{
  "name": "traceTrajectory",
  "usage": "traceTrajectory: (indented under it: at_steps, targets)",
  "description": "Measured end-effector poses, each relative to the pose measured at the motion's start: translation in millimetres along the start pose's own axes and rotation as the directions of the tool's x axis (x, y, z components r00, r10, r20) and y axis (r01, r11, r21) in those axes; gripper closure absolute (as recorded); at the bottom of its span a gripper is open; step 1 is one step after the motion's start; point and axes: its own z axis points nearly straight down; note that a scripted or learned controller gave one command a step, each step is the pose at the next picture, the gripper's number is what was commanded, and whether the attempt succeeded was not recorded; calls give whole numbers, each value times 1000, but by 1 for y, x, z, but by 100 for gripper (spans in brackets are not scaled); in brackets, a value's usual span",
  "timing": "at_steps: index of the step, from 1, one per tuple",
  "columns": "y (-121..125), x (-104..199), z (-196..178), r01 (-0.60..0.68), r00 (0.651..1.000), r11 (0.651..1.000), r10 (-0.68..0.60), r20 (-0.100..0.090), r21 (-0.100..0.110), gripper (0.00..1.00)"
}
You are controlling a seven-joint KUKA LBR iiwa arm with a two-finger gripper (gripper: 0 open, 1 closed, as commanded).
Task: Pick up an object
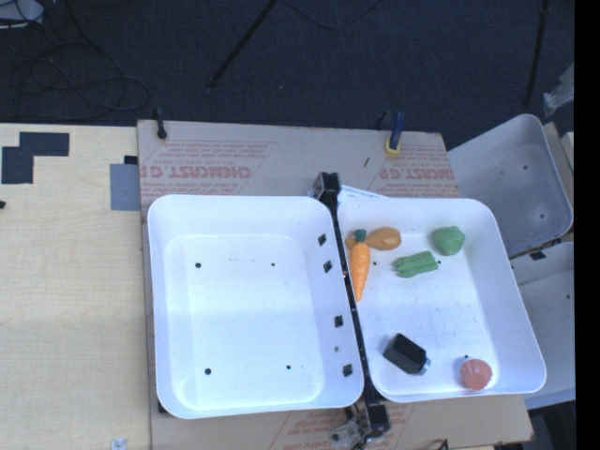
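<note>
Nearest me, a small pink rounded toy (pixel 475 374) lies by the front rim of the right white plastic bin (pixel 514 284), with a black block (pixel 406 353) near it. An orange toy carrot (pixel 359 268) hugs the inner wall, so a grab there would likely snag or slip.

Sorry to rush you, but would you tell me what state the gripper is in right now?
Gripper: its state cannot be told from the camera view. The carrot and black block lie untouched in the right bin.

Bright even overhead light, glare on white bins (pixel 169 223), soft focus, dark background
</note>
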Motion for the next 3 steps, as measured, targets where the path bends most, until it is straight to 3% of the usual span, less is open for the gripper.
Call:
traceTrajectory:
  at_steps: [1,3]
  targets:
    - [32,69,-2,0,1000,1000,0,-6,16,0]
    - [38,235,-2,1,1000,1000,-1,-6,19,0]
